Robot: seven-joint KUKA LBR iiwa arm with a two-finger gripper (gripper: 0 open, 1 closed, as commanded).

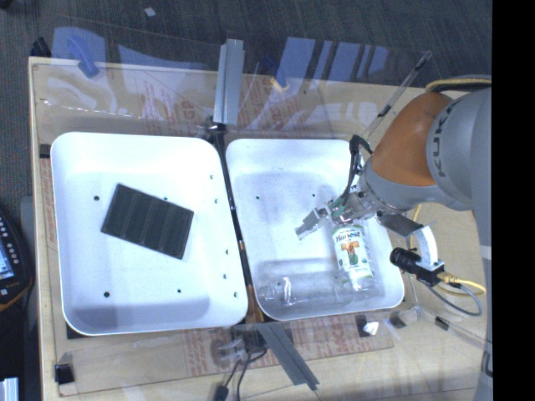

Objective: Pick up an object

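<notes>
A pale wooden bench (75,98) on dark carpet carries two shallow white bins side by side, with clear plastic sheeting standing along the far edge. The left white bin (75,165) holds a flat dark grey ribbed rectangular panel (148,220), lying askew near its middle. The right white bin (251,165) holds the other things: a small clear plastic bottle with a white, green and orange label (353,257), and a larger clear, nearly see-through plastic bottle (305,289) lying on its side along the near wall.

The grey arm with its orange band (410,144) reaches over the right bin's right half, and the metal two-finger gripper (316,221) hangs low over the floor of that bin, pointing toward the divider. How wide it stands I cannot tell from this angle; nothing is visibly caught in it.

The labelled bottle lies just beside the gripper, on the side away from the divider and a little nearer the bin's near wall, its long axis running roughly from far wall to near wall. To take it, I judge the gripper would need to shift back toward the bin's outer wall and close across the bottle's short width.
</notes>
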